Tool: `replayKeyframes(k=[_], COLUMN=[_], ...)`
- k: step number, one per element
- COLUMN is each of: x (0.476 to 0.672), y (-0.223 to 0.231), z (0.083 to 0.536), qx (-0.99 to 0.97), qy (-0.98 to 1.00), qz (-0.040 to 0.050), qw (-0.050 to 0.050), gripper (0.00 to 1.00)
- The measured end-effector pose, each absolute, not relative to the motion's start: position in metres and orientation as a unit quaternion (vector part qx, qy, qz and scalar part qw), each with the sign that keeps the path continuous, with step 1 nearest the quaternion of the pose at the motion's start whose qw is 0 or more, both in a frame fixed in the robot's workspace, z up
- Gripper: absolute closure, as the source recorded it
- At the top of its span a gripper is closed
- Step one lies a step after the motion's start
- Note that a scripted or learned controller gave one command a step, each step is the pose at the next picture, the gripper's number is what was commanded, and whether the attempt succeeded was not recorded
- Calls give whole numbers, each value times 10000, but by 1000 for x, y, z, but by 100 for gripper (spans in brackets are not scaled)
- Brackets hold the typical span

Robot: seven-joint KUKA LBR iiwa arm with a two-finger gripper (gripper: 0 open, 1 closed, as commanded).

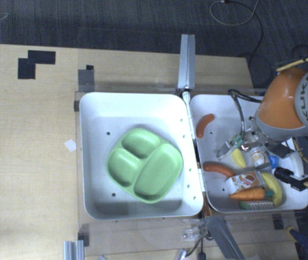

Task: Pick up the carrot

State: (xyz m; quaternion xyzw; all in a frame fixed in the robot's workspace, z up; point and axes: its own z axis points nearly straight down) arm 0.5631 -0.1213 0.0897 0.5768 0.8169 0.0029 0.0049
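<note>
Wooden bench (pixel 29 161) spanning most of the view, carrying two white bins set side by side, touching along a shared middle edge.

Left bin (pixel 94 112) sitting toward the bench's centre. Holding a green divided plate (pixel 145 164), lying flat near the bin's middle, a little closer to the bin's lower edge than to its upper edge.

Right bin (pixel 218 104) sitting toward the bench's right edge, cluttered along its lower and right sides.

Arm (pixel 286 104) reaching in over the right bin's right edge, orange band showing large, grey casing beside it.

Gripper (pixel 244 142) hanging over the right bin's middle, above a small cluster of items. Being masked by cabling and clutter; cannot tell whether parted or closed. Gripping nothing that can be made out.

Banana (pixel 273 187) curving along the right bin's lower right corner.

Carrot (pixel 251 195) lying flat along the right bin's lower edge, pointing left to right, just beside the banana, well apart from the gripper.

Printed packet (pixel 244 181) lying just above the carrot, touching or nearly touching it.

Red sausage (pixel 217 168) lying near the right bin's left edge, about halfway down.

Second sausage (pixel 204 124) curving near the right bin's upper left corner.

Yellow piece (pixel 238 157) and small can (pixel 258 157) sitting just below the gripper.
</note>
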Motion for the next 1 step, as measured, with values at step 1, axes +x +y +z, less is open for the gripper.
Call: replayKeyframes(k=[1], x=[566], y=[-120], z=[102], qx=[5767], qy=[8169], qz=[56], qw=[71], gripper=[100])
